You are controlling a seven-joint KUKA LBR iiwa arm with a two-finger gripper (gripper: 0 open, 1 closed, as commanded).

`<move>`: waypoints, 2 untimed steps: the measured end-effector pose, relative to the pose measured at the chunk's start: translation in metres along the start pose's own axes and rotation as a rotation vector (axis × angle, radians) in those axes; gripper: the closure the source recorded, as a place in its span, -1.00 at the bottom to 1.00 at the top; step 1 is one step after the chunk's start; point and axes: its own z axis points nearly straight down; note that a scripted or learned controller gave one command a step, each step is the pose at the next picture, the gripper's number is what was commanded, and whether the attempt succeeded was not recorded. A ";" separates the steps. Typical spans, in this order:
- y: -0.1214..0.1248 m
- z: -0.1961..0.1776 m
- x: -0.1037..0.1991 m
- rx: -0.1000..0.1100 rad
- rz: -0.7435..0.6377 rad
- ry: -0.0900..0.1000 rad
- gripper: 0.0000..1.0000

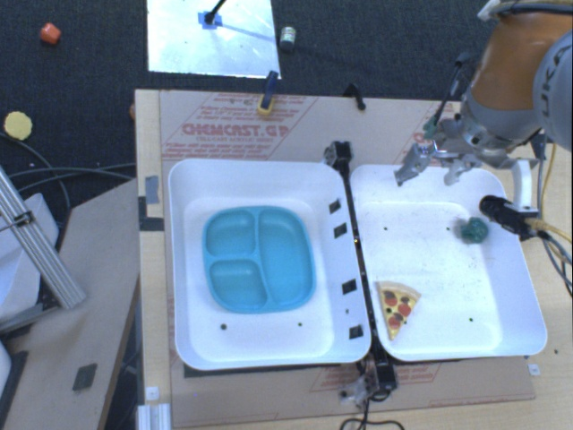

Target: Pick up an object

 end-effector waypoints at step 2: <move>0.019 0.160 -0.127 -0.003 0.004 -0.003 -1.00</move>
